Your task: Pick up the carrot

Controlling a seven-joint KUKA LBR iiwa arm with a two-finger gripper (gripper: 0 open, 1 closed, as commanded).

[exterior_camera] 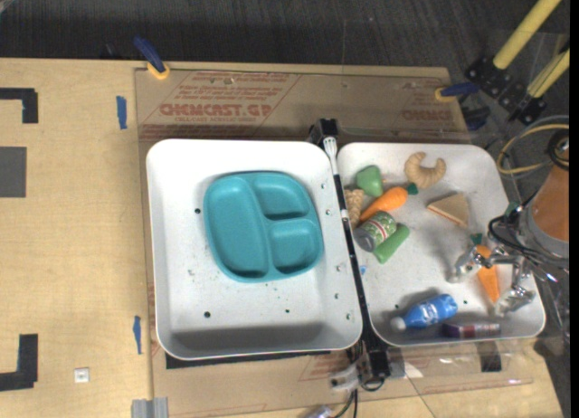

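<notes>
A teal plate (pixel 262 224) is sitting in the left bin (pixel 172 253). In the right bin (pixel 479 156), the carrot (pixel 387 202) is lying far-left. The gripper (pixel 493 279), fingers spread, is straddling another orange piece (pixel 489 284) near-right, and closing here would likely grab the wrong item.

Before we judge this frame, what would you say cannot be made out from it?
- Orange piece, camera view: partly covered by the gripper, so what it is and whether it is gripped is unclear.
- Arm: cut off by the right edge.
- Tan item: partly hidden by the carrot; identity unclear.
- Green can: label too small to read.
</notes>
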